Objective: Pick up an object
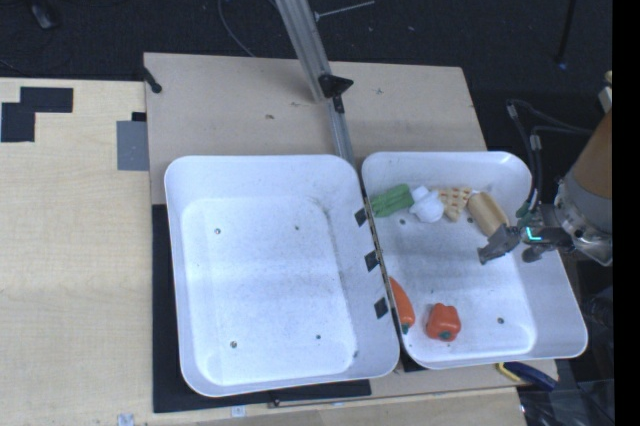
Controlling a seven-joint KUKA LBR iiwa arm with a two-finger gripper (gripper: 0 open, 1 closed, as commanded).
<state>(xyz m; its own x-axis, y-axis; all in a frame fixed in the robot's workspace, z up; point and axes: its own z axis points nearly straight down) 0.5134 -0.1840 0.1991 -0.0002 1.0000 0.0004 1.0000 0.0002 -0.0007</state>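
— Tan, loaf-like piece (487,211) lying in the right bin (560,339), just up-left of the claw (512,244); long axis slanting toward it.
— Claw (512,244) parted or closed?
— Looks parted, perhaps; too small to tell. Holding nothing visible.
— Other choices?
— Red pepper (443,322) farther off, near the front wall.

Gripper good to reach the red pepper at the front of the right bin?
Probably yes. The gripper hangs over the right bin; the red pepper sits apart from the other items, with bare floor between.
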